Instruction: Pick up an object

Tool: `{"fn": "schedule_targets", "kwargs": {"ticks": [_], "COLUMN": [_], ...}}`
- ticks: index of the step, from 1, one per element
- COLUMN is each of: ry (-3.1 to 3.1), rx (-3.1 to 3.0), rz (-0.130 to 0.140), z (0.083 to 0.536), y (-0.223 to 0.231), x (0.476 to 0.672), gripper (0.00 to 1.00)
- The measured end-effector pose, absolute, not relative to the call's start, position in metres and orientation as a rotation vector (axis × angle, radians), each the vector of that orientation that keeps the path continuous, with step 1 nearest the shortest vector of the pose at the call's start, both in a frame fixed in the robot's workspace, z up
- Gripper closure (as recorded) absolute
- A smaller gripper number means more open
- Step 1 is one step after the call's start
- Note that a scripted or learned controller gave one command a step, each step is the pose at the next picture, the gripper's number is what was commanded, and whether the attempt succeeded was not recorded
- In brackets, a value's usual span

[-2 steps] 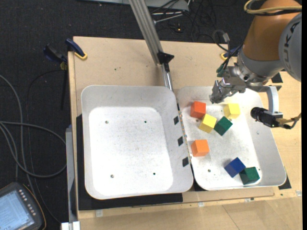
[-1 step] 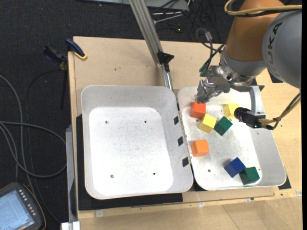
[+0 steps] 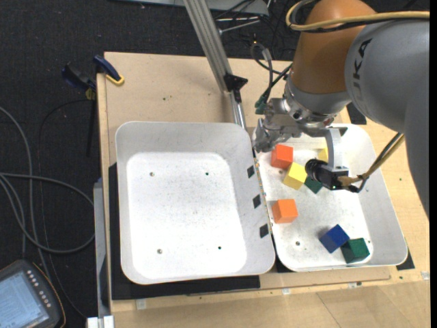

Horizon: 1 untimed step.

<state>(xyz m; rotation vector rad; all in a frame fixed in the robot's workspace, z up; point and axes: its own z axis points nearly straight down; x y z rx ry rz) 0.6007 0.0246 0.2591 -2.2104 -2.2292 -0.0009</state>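
My two-finger gripper: low over the right-hand shallow white plastic bin, near its upper left corner; grip state cannot be told, nothing seen held; nearest candidate, a small orange cube just beside it; judged light, rigid, smooth-faced, best taken across two opposite flat sides; same bin also holds a yellow cube, a dark green block touching it, a second orange cube, a blue cube beside a green cube; left-hand white bin: speckled floor.
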Motion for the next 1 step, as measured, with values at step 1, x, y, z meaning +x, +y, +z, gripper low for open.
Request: {"fn": "schedule_targets", "kwargs": {"ticks": [1], "ry": [-2.229], "rx": [-2.211], "rz": [0.000], "z": [0.2551], "y": [0.0774], "x": [0.5917], "gripper": [1.00]}}
